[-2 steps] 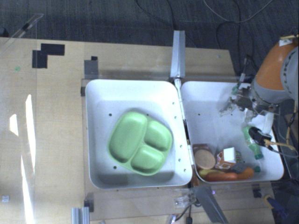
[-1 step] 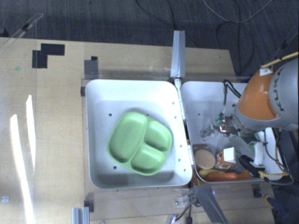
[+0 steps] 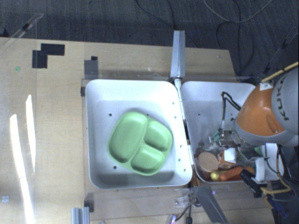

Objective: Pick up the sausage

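I am working over two white bins: the left bin [image 3: 93, 171] is carrying a green divided plate [image 3: 140, 143], and the right bin [image 3: 205, 101] is holding the clutter at its near edge. My arm [image 3: 261, 115] is reaching in from the right and hanging over the right bin's near right part. My gripper [image 3: 227, 149] is sitting low in shadow beneath the orange band, and I cannot tell how it is set.

The sausage [image 3: 231, 174], reddish-orange, is lying at the near edge of the right bin, just near of the gripper. Its long axis is running left to right, with the right end tilting slightly far. A brown round object [image 3: 208, 162] is sitting just left of it, and a small yellow-green ball [image 3: 214, 175] appears to be touching its left end.
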`<action>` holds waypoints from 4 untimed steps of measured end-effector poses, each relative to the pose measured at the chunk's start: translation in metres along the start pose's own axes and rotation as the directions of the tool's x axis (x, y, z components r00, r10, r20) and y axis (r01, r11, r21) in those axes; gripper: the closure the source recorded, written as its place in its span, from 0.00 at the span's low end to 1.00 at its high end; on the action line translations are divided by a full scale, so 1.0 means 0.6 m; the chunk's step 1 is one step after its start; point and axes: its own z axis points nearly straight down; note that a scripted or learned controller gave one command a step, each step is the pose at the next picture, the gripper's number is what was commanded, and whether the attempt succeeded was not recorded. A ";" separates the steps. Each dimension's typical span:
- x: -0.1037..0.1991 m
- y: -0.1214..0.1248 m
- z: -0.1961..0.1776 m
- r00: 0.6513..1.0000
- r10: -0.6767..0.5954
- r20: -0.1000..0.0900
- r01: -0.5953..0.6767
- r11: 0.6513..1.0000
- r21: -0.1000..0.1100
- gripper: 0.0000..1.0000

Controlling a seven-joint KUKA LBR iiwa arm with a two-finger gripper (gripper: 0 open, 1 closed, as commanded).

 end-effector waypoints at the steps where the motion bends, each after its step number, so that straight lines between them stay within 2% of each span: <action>1: 0.002 0.005 -0.020 1.000 -0.001 -0.002 0.001 1.000 -0.006 1.00; 2: 0.001 0.005 -0.020 1.000 -0.001 -0.001 0.001 1.000 -0.006 0.00; 3: -0.117 -0.010 -0.075 1.000 0.019 0.000 -0.019 1.000 0.012 0.00; 4: -0.015 -0.004 0.001 1.000 0.012 0.001 -0.012 1.000 0.004 0.00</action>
